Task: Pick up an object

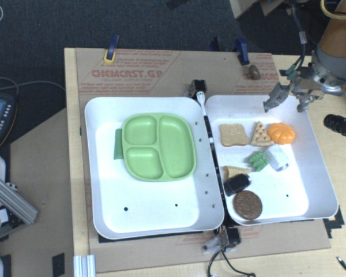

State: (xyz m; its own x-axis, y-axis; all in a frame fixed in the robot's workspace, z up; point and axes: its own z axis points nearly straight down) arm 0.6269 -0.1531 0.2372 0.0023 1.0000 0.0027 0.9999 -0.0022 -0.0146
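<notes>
**Approach phase, nothing grasped**

Hand hovers above the far edge of the right bin, fingers spread open, nothing between them. Nearest candidates: orange piece, likely a toy pumpkin, with the toast slice beside it, mid-bin. Green divided plate sits alone in the left bin. Next move, as I judge it: shift toward the bin's centre, descend over one item, close.
</notes>
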